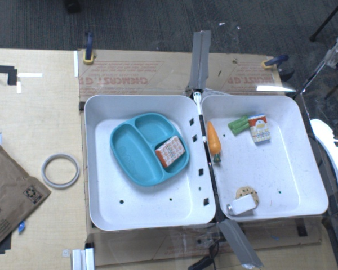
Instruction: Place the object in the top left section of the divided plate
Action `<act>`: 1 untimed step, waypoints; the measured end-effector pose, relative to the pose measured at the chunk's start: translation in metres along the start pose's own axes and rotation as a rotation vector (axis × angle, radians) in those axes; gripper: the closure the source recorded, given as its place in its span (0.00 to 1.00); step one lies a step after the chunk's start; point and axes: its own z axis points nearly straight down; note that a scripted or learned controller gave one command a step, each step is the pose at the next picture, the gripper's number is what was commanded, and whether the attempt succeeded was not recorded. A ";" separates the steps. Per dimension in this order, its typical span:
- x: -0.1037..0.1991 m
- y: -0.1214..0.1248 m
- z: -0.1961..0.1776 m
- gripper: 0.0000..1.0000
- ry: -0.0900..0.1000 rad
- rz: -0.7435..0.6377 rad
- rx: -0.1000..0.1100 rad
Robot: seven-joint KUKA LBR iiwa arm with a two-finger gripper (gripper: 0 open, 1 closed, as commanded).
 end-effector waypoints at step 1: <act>0.004 -0.002 -0.013 1.00 -0.003 -0.467 -0.001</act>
